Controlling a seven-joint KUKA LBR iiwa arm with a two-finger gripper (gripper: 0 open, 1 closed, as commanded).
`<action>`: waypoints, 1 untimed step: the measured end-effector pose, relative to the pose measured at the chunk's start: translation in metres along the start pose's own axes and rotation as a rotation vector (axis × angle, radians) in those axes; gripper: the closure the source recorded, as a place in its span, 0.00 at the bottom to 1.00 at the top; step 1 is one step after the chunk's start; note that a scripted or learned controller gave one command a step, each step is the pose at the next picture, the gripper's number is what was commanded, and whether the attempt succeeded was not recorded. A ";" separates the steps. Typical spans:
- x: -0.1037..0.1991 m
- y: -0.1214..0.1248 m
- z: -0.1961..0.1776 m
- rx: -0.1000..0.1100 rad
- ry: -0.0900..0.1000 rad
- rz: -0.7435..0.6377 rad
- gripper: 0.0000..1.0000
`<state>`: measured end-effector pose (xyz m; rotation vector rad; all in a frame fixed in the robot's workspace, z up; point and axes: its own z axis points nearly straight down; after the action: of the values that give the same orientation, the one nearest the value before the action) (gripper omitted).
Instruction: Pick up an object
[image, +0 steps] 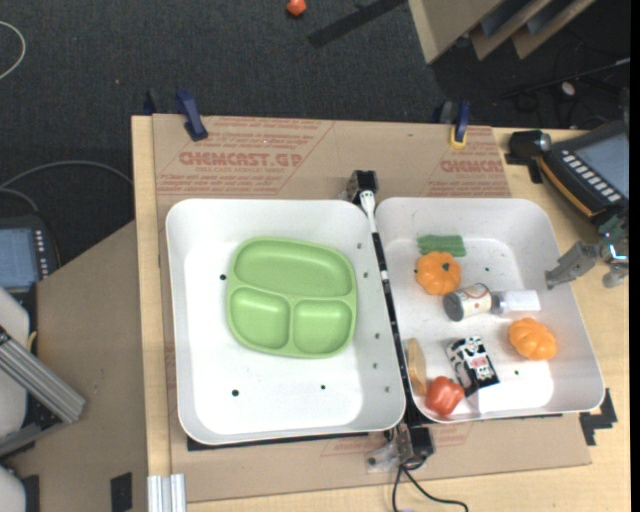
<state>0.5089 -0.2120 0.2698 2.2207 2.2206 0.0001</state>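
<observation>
- A tabletop (150, 300) of pale wood, seen from above at a slant, carries a sheet of brown cardboard (290, 150) printed with red lettering.
- Two shallow white bins sit side by side on the cardboard, touching along their inner edges.
- The left bin (200, 400) holds a light green divided plate (292, 296), with one long section at the back and two smaller ones at the front. It lies toward the back of that bin.
- The right bin (570, 390) holds several small objects, any of which could be picked up.
- Near the back of the right bin lies a flat green piece (441, 243); just in front of it, touching or nearly so, sits a small orange pumpkin-shaped object (438, 272).
- In the middle, a small grey and white cylinder (471, 302) lies on its side, with a white block (520, 300) just beside it on the right.
- A second orange rounded object (532, 338) rests near the right wall.
- Toward the front, a black and white patterned item (472, 362) lies beside a red rounded object (444, 396), and a tan curved piece (413, 364) leans along the left wall.
- The claw (578, 263) hangs at the right edge of the right bin, above its rim and well apart from the objects. Its grey fingers (566, 268) point leftward toward the bin and have nothing between them; how wide they stand I cannot tell.
- Blue clamps (190, 115) grip the back edge of the cardboard.
</observation>
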 end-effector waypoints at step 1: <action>0.029 -0.018 0.144 -0.012 -0.005 -0.001 0.00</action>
<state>0.4915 -0.1833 0.1258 2.2111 2.2128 0.0080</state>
